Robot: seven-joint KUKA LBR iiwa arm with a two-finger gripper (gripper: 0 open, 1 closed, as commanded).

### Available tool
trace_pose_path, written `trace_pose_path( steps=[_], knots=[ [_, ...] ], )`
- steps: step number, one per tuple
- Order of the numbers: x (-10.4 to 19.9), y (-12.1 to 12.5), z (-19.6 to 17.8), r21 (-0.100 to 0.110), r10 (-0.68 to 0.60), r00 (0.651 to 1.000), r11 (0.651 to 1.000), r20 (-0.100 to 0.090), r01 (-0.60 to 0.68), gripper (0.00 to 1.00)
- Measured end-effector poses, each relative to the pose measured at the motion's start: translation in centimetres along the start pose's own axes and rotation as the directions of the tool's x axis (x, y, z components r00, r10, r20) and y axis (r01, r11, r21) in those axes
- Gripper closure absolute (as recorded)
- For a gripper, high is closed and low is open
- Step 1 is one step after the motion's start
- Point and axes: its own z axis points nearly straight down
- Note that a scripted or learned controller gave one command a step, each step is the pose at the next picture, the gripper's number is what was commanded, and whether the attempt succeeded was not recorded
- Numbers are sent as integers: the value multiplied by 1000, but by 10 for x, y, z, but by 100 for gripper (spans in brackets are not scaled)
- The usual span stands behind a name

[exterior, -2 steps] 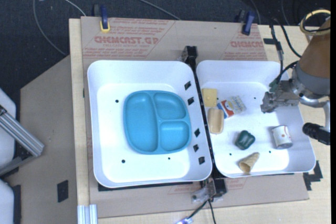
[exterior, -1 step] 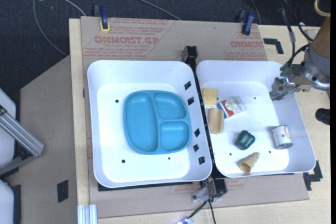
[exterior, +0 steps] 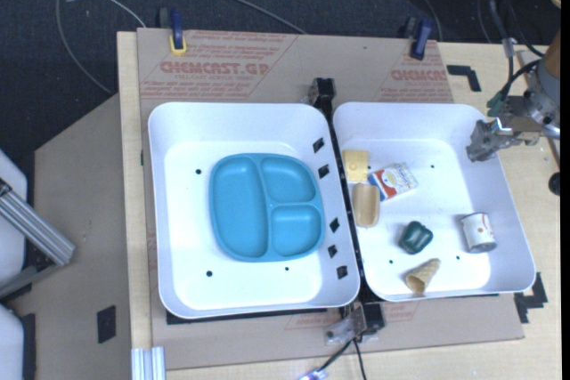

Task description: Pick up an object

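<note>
White right bin holds 6 small objects, including a can. Gripper hovers at its far edge, finger state unclear; descending there risks striking the rim.

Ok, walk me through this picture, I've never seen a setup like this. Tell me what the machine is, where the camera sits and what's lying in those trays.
One camera looks down at a slant on a bench with two shallow white bins side by side. The machine is a robot arm reaching in from the right; its hand hovers over the right bin's far right corner, and nothing shows between its fingers.

The left bin holds a blue divided plate. In the right bin lie a yellow block, a tan bread-like piece, a small red, white and blue carton, a dark green object, a small can and a tan cone. The job is to pick one up.
</note>
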Motion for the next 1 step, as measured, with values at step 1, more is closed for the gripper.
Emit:
trace_pose_path(
  steps=[1],
  knots=[
    [40,19,6,1,-2,1000,1000,0,2,100]
  ],
)
